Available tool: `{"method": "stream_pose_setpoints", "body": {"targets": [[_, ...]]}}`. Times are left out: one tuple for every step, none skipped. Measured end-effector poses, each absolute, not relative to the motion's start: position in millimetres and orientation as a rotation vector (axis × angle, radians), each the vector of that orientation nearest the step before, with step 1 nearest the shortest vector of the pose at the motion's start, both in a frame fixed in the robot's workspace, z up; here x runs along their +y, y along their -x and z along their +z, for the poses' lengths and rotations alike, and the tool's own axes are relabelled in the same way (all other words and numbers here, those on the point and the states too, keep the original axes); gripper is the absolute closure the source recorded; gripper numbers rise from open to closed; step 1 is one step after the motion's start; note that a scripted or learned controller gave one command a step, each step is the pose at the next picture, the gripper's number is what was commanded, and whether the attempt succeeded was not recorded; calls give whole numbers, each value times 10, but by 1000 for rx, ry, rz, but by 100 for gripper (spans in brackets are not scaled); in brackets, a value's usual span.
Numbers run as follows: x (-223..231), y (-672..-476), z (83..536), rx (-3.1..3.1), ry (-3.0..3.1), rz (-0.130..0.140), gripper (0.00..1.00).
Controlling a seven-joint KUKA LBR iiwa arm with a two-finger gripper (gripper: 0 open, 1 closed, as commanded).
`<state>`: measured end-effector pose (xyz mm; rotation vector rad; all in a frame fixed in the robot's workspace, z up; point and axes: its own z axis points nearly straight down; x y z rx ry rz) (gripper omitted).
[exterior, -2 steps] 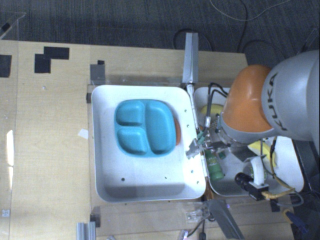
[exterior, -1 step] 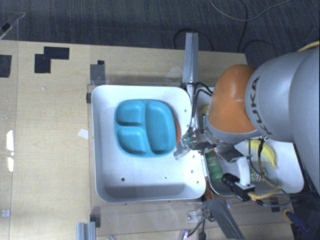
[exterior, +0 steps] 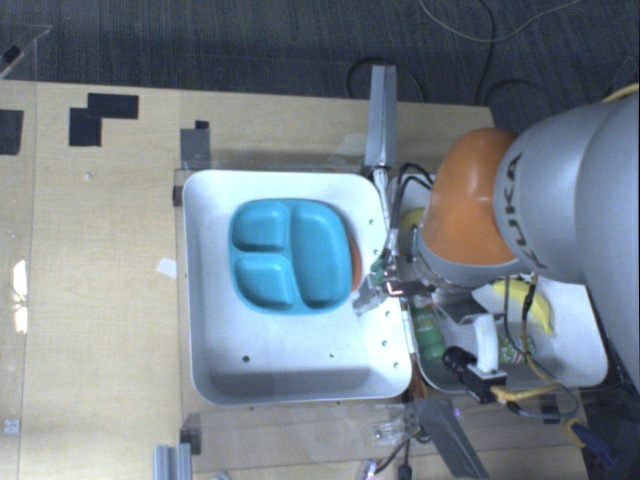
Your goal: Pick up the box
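**Pincer at the seam between the bins, beside the blue tray**

The pincer point(exterior: 384, 290) hangs low over the right rim of the left shallow white plastic bin point(exterior: 204, 298), right at the seam where the two bins meet. Whether it is spread or pressed together cannot be told, and nothing can be seen gripped in it. Above and to the right of it, the grey arm with its orange band point(exterior: 470, 208) covers most of the right shallow white bin point(exterior: 592, 360).

Just left of the pincer, very near it, lies a shallow blue plastic tray with three compartments point(exterior: 292, 256). It sits flat in the upper middle of the left bin and is the only box-like thing in view; whether it is the box of the task cannot be told for certain. A small orange-brown sliver point(exterior: 357, 258) peeks out from under the tray's right edge, too hidden to name.

Just right of the seam, in the right bin below the pincer, stands a green, bottle-like thing point(exterior: 429, 336), partly covered by the arm.

Both bins rest on the pale wooden counter point(exterior: 100, 318), which carries black angular marks point(exterior: 102, 116) near its far left corner.
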<state>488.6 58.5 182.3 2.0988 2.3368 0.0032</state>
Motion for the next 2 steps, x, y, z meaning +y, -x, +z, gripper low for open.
{"method": "stream_pose_setpoints", "body": {"targets": [[573,-4886,1822,2323,-2114,3,0],[785,-4879,1822,2323,-2116,2,0]]}}
